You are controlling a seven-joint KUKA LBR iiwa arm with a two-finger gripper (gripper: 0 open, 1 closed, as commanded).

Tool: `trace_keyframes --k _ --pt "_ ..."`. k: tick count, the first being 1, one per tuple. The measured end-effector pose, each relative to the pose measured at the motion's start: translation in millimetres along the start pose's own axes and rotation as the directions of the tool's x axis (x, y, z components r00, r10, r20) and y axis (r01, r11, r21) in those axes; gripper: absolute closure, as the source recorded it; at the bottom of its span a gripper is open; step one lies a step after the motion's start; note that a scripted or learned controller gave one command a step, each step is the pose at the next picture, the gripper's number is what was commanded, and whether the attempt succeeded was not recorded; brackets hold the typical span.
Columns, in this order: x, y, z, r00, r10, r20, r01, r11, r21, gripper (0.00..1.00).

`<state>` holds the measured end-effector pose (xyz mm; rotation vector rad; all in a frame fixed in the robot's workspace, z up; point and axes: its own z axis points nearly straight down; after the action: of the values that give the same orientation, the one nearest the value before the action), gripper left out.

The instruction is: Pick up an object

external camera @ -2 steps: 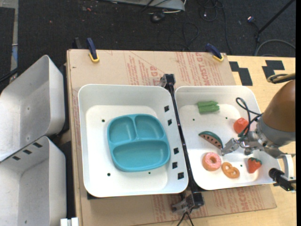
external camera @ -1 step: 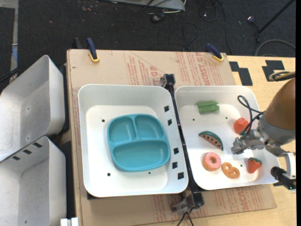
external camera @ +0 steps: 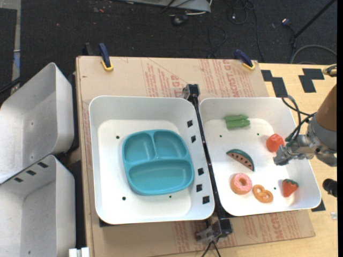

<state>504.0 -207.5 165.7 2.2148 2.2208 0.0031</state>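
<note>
Two bins: side by side on the worktop (external camera: pixel 139 74)
Right bin (external camera: pixel 303 189): toy food
Tool (external camera: pixel 281 157): just beside red tomato (external camera: pixel 275 142); grip unclear

Two white bins were seen: the left bin (external camera: pixel 102 159) held a teal divided plate (external camera: pixel 158 161). In the right bin (external camera: pixel 257 108), a green vegetable piece (external camera: pixel 237 122) lay at twelve o'clock, a red-orange piece (external camera: pixel 275 142) at two, and a red strawberry (external camera: pixel 289 187) at four. A pink-iced doughnut (external camera: pixel 241 183), an orange pretzel (external camera: pixel 262 193) and a green-rinded red watermelon slice (external camera: pixel 240 158) were also noted.
</note>
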Motion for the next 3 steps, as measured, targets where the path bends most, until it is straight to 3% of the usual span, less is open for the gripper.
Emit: trace_keyframes --k 1,3 --pt "-0.3 1.5 -51.9 1.0 -0.001 0.0 0.001 1.0 0.0 1.0" --pt "103.9 34.3 -44.1 1.0 -0.005 -0.003 0.005 1.0 0.004 1.0"
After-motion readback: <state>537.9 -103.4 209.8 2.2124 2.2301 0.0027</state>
